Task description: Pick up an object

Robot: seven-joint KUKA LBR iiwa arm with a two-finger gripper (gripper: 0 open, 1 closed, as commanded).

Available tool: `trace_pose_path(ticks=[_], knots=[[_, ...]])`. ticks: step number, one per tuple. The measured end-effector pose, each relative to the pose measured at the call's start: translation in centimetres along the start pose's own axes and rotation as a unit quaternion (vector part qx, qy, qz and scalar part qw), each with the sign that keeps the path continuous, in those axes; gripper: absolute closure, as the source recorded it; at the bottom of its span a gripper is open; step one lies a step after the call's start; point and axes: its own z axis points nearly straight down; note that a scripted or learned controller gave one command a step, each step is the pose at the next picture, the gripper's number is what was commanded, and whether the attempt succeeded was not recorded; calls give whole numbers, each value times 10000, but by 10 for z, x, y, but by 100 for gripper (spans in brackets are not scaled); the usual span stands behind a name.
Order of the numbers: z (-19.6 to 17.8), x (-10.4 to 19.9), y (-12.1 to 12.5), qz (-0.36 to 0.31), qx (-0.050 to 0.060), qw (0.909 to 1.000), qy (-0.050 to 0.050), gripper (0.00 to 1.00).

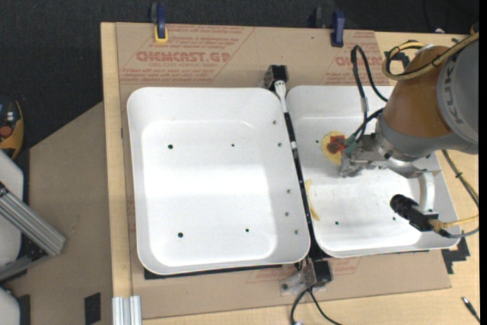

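One brown table (228,49) carried two shallow, glossy white bins with rounded corners: the left bin (213,179) and the right bin (365,224). One grey arm's gripper (351,164) hung beside one small, round yellow-red object (333,144) in the right bin; finger state could not be told

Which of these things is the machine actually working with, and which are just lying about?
Part of the job:
- the small yellow and red object in the right bin
- the hand, low beside that object

Just lying about:
- the left bin
- two blue clamps on the cardboard sheet
- black cables
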Motion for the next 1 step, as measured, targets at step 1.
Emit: trace_pose_path(ticks=[1], knots=[[1,0,0,3,5,10000,3,0]])
